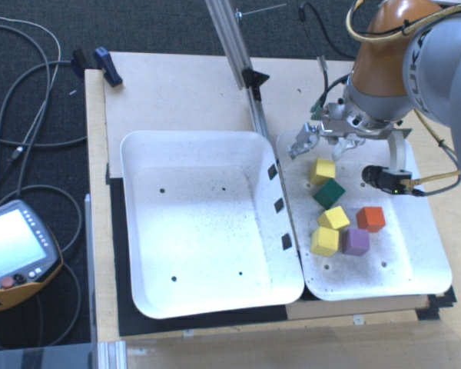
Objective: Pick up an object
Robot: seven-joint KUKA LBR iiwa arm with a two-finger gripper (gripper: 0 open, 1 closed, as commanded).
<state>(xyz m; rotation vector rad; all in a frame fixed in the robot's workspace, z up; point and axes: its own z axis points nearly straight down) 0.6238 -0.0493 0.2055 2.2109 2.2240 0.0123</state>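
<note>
Gripper above the cubes in the right bin

In the camera view, we see the gripper [323,138] in the upper right of the frame, fingers apart and holding nothing. The nearest yellow cube [322,171] lies just below it in the right bin [415,275], beside a green cube [329,194]; the other cubes lie lower.

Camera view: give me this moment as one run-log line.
end effector: above right bin's far end, holding nothing | nearest: yellow cube | others: green cube, orange cube, purple cube
</note>
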